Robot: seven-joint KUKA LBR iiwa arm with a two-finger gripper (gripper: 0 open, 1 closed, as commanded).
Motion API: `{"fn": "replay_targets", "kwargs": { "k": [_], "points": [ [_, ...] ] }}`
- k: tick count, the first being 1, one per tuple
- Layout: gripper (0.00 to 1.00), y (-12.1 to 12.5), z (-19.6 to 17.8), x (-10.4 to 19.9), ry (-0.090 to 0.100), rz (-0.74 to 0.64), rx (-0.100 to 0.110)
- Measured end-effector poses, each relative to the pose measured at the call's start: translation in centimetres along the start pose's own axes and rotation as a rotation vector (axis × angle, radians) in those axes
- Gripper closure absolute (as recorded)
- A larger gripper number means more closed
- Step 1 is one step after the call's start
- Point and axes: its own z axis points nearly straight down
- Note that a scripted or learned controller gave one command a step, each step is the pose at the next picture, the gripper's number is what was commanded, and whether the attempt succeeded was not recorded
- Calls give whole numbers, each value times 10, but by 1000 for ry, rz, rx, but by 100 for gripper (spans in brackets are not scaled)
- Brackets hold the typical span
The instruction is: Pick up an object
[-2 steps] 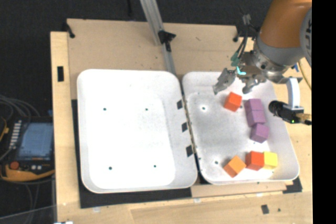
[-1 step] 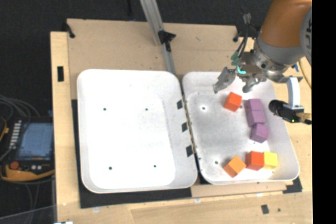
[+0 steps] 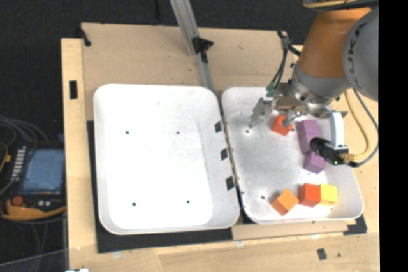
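Note:
In the right bin (image 3: 255,156), my gripper (image 3: 275,118) hangs over the far part, below the grey wrist and orange band. Its fingers are spread apart, so it is open. One grey finger (image 3: 259,113) slants down to the left. A small red-orange block (image 3: 280,125) lies just right of that finger, in the gap between the fingers, and I cannot tell whether either finger touches it. A purple block (image 3: 309,133) lies right beside it, and a second purple block (image 3: 314,163) sits nearer the front.
An orange block (image 3: 286,201), a red block (image 3: 310,193) and a yellow block (image 3: 328,193) cluster at the right bin's front. The left bin (image 3: 156,156) adjoins it. A metal pole (image 3: 182,3) rises behind the bins. A cable with a black plug (image 3: 328,150) hangs off the wrist.

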Motion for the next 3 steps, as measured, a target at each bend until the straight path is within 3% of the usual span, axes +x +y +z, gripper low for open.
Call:
{"fn": "replay_targets", "kwargs": {
  "k": [2,3],
  "points": [
    [0,-6,88,-3,0,0,-1],
    [100,-4,74,-4,2,7,-9]
  ]
}}
